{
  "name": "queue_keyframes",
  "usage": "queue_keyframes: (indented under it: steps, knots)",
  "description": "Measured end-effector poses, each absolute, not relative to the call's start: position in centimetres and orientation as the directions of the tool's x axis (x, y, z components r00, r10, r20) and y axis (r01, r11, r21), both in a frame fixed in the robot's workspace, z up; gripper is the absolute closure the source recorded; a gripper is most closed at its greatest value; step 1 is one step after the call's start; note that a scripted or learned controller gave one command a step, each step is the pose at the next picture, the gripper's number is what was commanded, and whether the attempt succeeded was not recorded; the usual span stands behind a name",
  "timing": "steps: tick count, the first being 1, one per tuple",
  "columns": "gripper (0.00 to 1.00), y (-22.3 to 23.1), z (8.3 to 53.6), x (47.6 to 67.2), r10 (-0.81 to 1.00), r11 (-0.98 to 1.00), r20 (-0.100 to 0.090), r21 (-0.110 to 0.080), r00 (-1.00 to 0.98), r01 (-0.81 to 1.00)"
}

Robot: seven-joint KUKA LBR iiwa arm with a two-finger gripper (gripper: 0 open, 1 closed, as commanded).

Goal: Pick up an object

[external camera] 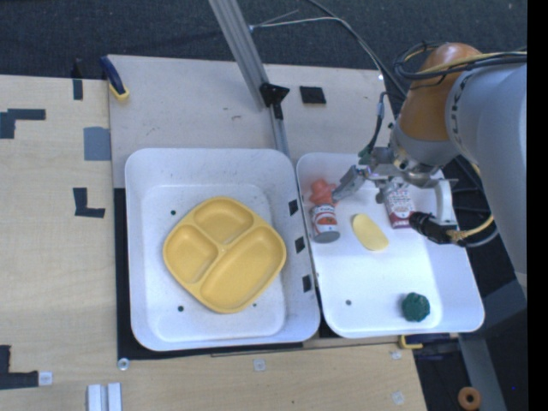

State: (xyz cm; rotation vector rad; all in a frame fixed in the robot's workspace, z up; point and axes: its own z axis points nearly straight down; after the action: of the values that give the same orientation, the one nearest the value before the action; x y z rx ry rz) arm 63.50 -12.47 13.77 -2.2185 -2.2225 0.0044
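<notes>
Gripper (370, 176) hangs spread open, holding nothing, just right of the small red-capped bottle (324, 213) in the right bin (445, 315). Yellow piece (371, 232) sits just right of the bottle too, so closing could nudge either one away.

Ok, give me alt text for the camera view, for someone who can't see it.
The gripper hangs over the right bin, among a small red-labelled bottle, a yellow oval piece and a red-and-white packet, with a green ball nearer the front. The left bin holds a yellow divided plate.
</notes>
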Motion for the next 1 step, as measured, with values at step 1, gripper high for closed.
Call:
queue_keyframes:
  steps: [1]
  knots:
    - [0.0,-12.38,8.5,63.43,1.0,0.003,-0.001,-0.004,-0.003,1.0]
